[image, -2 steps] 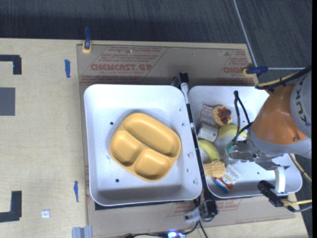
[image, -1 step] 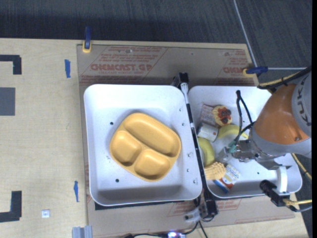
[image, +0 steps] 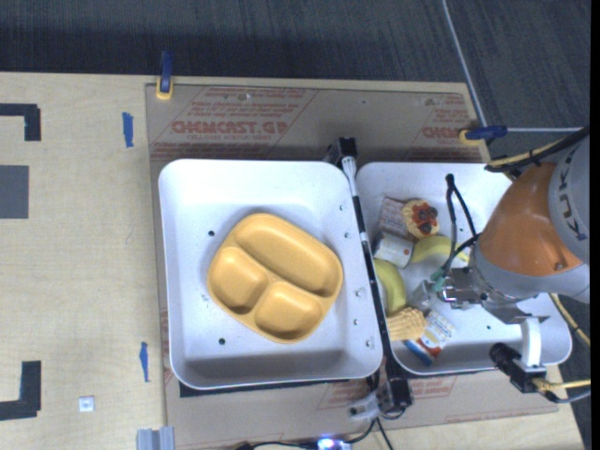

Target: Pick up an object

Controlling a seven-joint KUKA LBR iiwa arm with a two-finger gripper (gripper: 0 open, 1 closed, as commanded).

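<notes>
The right bin (image: 469, 178) holds a cluster of small objects along its left side. Among them are a package with a red and yellow picture (image: 412, 216), a small white item (image: 392, 248), a yellow banana-like piece (image: 393, 284), a waffle-textured tan piece (image: 405, 323) and a white wrapper with red and blue (image: 427, 343). My gripper (image: 439, 293) reaches down into this bin from the right, just right of the yellow piece and above the wrapper. The arm's orange band (image: 530, 228) hangs over the bin's right half. The left bin (image: 187, 195) holds a yellow three-compartment tray (image: 274, 275).
A black divider rail (image: 361, 223) runs between the two bins. Cables (image: 457, 209) loop from the wrist over the right bin. Both bins rest on a cardboard sheet (image: 234, 120) on the wooden bench, held with clamps (image: 165, 75) at the back.
</notes>
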